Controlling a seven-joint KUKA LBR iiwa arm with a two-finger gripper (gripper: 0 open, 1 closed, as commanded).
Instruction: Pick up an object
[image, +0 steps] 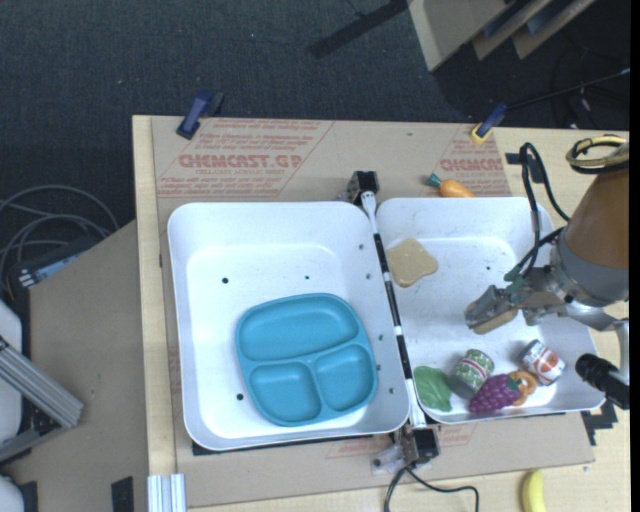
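The right bin (470, 225) holds several small objects. A flat tan piece (411, 262) lies near its left wall. Along the front wall sit a green leaf-shaped piece (432, 387), a small green can (473, 367), a purple grape bunch (495, 394) and a red and white can (541, 361). My gripper (488, 310) reaches in from the right and hangs over the bare middle of this bin. It is above the green can and to the right of the tan piece, and I see nothing in it.
A blue divided plate (304, 357) lies in the left bin (200, 250). An orange toy (452, 187) rests on the bench behind the right bin. A yellow item (533, 492) lies at the front edge. A black clip (363, 184) joins the bins at the back.
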